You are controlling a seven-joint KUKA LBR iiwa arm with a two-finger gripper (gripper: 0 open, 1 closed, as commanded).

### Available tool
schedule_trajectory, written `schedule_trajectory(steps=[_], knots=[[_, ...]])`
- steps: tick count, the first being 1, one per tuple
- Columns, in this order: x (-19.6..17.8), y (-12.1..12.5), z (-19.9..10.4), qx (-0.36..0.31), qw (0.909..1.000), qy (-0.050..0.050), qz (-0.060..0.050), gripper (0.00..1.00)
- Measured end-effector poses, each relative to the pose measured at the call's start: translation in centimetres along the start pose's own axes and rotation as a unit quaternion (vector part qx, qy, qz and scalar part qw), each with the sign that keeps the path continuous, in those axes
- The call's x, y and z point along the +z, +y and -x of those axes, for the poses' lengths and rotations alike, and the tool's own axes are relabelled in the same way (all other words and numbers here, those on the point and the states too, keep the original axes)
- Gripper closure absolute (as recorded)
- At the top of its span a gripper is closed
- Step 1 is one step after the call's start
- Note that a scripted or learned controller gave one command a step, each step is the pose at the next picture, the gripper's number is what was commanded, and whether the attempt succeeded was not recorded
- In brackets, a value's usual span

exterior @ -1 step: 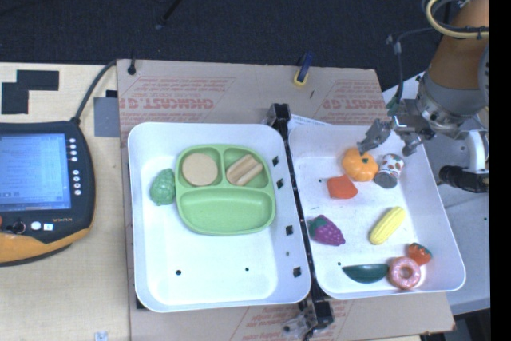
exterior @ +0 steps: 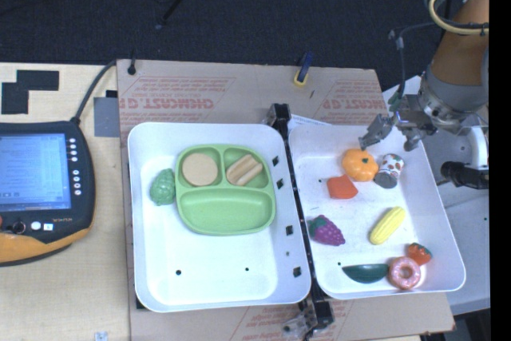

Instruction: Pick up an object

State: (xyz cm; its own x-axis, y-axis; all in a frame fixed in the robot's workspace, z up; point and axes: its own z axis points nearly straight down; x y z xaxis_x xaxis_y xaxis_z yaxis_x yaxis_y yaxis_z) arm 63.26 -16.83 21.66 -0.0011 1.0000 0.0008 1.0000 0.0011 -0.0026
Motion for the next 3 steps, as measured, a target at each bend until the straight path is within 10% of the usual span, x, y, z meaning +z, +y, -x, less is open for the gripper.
schedule_trajectory(steps=[3], knots=[[12.2,-0.3,-1.3,-0.001,1.0000,0.000,0.007,0.00]])
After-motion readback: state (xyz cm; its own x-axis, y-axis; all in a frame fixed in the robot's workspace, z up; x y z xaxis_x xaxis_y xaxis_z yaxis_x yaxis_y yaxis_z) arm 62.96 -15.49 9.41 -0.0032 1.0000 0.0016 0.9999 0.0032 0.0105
